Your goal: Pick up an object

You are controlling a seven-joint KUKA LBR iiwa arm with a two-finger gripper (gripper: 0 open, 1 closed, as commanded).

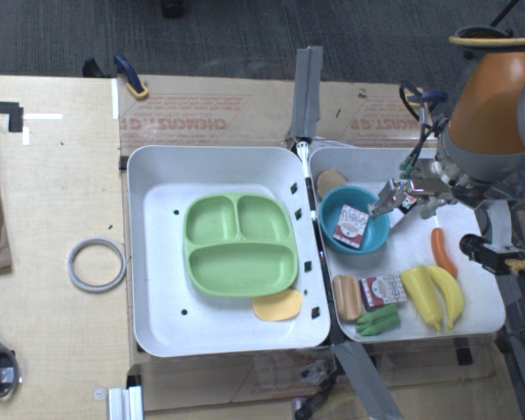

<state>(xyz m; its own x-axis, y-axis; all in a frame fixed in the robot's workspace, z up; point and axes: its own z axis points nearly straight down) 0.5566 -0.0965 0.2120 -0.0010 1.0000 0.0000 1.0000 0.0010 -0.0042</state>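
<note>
The right bin (pixel 486 322) holds a blue bowl (pixel 334 210) with a small white and red carton (pixel 352 226) inside it. A tan round piece (pixel 330 181) lies behind the bowl. In front lie a hot dog (pixel 346 297), a small red box (pixel 382 291), a green pea pod (pixel 378 321), two yellow bananas (pixel 436 294) and an orange carrot (pixel 443 250). My gripper (pixel 394 199) hangs low over the bowl's right rim, reaching in from the right. Nothing shows between its tips.
The left bin (pixel 153 261) bears a green divided plate (pixel 241 243) and a flat yellow piece (pixel 278 305) at its front. A grey ring (pixel 96 263) lies on the bench to the left. A metal divider (pixel 308 94) stands between the bins.
</note>
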